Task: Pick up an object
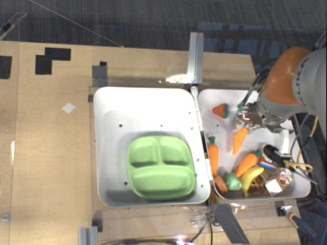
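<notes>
A toy carrot point(239, 140) hangs point-down in the right bin point(225, 95), its green top at the gripper point(247, 119). The gripper sits directly over the carrot's upper end, but whether it is clamped on the carrot cannot be told from this view. The carrot hangs over bare bin floor, near the middle of the bin. A strawberry point(220, 111) lies to its upper left, apart from it. A second carrot point(213, 156) lies along the bin's left wall. A third carrot point(247, 163) lies tilted lower down, just above a banana point(252, 178) and a green round item point(233, 182). A cluster of dark and mixed items point(276, 173) fills the lower right corner; they are too small to name. The arm point(294, 83), grey with an orange band, enters from the right above the bin. The left bin point(112, 106) holds a green divided tray point(161, 166) in its lower half. Both bins rest side by side on the wooden surface point(46, 147).
</notes>
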Robot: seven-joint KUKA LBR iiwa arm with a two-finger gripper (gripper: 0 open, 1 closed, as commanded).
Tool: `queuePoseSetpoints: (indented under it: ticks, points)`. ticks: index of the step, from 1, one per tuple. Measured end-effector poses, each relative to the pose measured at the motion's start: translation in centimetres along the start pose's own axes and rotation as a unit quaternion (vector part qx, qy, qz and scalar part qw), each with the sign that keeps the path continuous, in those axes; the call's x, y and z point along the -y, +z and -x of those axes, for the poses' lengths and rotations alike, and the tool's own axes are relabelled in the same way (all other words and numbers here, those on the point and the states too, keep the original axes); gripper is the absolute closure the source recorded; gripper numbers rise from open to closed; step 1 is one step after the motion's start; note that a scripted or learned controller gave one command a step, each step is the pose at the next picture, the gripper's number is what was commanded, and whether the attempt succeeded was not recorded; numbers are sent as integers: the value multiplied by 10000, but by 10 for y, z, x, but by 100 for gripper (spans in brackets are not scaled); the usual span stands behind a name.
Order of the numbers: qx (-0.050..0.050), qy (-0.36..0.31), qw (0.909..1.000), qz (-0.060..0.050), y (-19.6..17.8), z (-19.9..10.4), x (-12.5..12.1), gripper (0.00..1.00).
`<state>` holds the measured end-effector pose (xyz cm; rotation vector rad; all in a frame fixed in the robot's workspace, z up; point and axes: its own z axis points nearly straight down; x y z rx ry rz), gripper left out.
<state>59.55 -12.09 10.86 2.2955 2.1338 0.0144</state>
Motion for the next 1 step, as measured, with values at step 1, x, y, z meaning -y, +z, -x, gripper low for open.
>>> queuePoseSetpoints:
  ticks: [1]
  points:
    - [9,731,9973,-28,-111,-54,-29,100]
